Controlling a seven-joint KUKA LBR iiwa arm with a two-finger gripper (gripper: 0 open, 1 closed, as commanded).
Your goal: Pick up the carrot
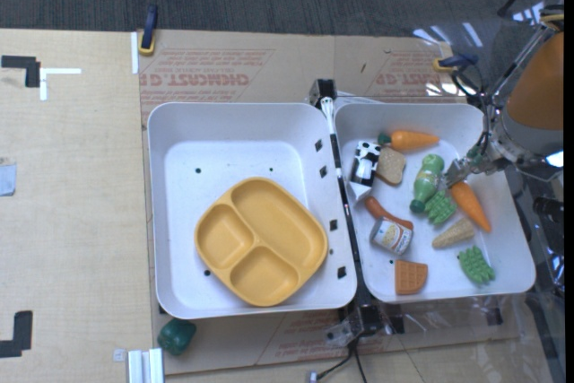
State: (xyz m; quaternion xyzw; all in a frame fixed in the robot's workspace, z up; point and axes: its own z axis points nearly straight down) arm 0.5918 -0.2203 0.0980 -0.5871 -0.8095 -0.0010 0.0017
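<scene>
Two carrots lie in the right bin [516, 238]. One orange carrot [414, 139] with a green top rests near the bin's far wall. The other carrot [472, 206] lies slanted by the right side, its thick end pointing up-left. My gripper [465, 169] reaches in from the right and hovers right at the thick end of this second carrot, touching or just above it. The carrot still rests on the bin floor.
Around the carrots are a green bottle [429, 178], a leafy green piece [439, 209], a beige piece [453, 234], a green lettuce toy [475, 265], a bread slice [390, 167], a can [392, 237] and an orange waffle [411, 276]. The left bin holds a yellow divided plate [260, 239].
</scene>
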